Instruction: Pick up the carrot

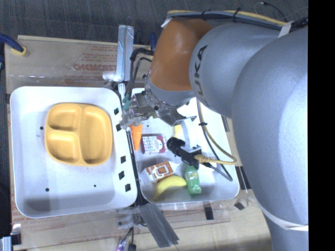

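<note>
While the carrot (pixel 136 137) lies against the dividing wall of the right bin (pixel 226 188), just beside the red carton (pixel 153 144), the gripper (pixel 134 114) is poised directly above its upper end, presumably for grasping, though its spread cannot be told.

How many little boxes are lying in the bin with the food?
2. One maroon box sits beside the carrot; one orange-brown box lies just above the banana. The arm covers part of that bin, so more may be hidden.

Robot lab: KUKA arm (pixel 246 82), bins (pixel 63 192)
</note>
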You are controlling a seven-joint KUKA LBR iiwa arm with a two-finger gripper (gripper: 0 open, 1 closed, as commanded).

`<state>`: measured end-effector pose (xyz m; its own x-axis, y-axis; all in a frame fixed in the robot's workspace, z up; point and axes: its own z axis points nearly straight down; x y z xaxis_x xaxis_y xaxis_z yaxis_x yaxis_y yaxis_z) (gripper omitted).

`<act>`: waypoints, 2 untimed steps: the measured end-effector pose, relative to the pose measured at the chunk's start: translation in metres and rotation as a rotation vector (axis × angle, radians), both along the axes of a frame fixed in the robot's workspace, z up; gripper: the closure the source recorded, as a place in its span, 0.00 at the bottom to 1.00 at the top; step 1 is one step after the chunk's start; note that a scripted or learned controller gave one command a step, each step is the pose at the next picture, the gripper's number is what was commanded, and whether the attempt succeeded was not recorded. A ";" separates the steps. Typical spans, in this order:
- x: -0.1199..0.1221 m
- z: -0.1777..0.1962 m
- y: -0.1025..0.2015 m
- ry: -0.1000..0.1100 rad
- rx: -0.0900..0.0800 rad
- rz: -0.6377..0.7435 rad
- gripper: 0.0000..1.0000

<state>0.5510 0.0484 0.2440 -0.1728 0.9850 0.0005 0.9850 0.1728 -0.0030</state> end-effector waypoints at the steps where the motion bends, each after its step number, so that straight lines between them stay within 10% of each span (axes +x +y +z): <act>1: 0.033 -0.023 -0.061 -0.001 0.000 0.081 1.00; 2: 0.036 -0.053 0.000 0.002 0.001 0.360 1.00</act>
